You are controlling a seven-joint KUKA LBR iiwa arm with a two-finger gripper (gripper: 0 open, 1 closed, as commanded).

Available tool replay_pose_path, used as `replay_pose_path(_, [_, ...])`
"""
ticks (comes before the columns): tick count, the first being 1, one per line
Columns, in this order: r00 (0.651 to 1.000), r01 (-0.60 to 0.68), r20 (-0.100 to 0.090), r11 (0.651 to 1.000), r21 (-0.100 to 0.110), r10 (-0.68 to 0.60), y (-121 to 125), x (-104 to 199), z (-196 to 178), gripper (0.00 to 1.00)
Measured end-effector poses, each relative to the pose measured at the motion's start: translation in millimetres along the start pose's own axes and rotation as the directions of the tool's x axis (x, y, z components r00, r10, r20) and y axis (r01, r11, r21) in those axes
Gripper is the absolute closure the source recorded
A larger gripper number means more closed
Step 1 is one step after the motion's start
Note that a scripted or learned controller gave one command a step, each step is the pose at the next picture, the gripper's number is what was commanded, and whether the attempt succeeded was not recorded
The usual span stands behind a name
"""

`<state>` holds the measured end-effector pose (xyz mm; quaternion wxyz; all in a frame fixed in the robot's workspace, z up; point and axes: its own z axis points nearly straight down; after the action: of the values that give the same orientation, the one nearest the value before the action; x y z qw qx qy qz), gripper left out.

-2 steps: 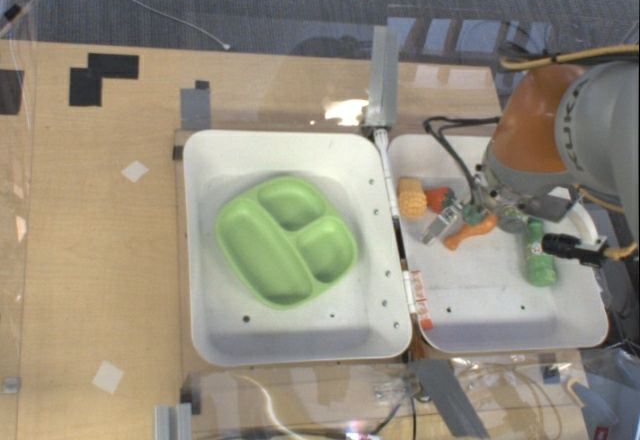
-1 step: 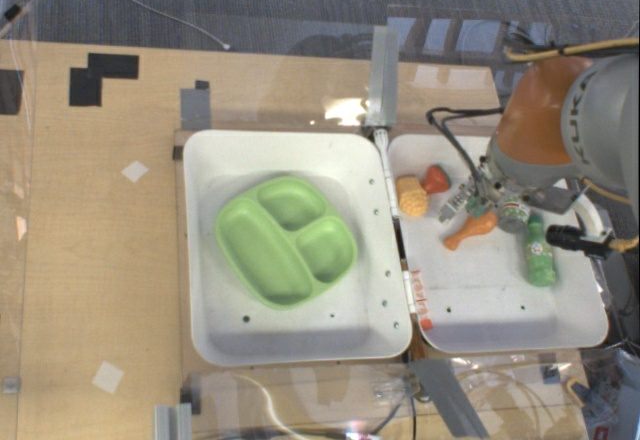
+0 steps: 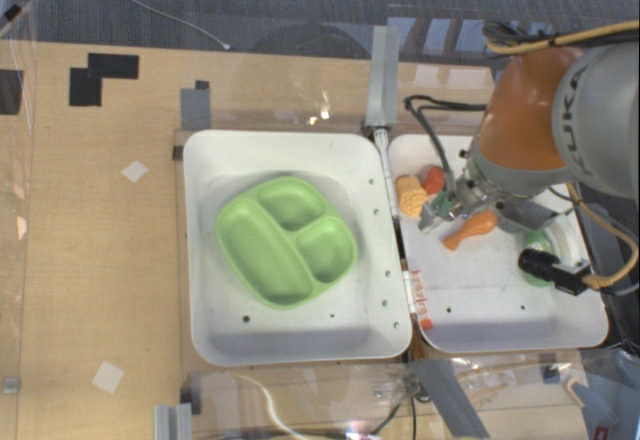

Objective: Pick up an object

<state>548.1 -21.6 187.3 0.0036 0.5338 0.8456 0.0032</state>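
**Camera view, entry 1.**
- Tabletop (image 3: pixel 90 258): two white bins are set side by side, presumably to keep items within the arm's reach.
- L bin (image 3: pixel 215 328): green divided plate (image 3: pixel 285 240) is laid flat near centre, compartments up.
- R bin (image 3: pixel 500 313):
  - yellow corn-like item (image 3: pixel 409 196) is lodged against the wall next to the L bin.
  - red item (image 3: pixel 433 178) is touching it.
  - orange carrot-like item (image 3: pixel 472 226) is lying aslant just beside.
  - green item (image 3: pixel 537 263) sits apart toward the far side, partly hidden.
- Pincer (image 3: pixel 438 212): lowered into the R bin, between corn-like and carrot-like items. Open or closed cannot be told, as the wrist blocks it. No item is seen gripped.
- Judged: a grasp is being tried at the cluster. The carrot-like item is prob. the target, being nearest.
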Motion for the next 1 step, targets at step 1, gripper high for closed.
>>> replay_pose_path(1, [0.862,-0.508,0.001,0.862,0.007,0.508,6.0,38.2,-3.5,1.0])
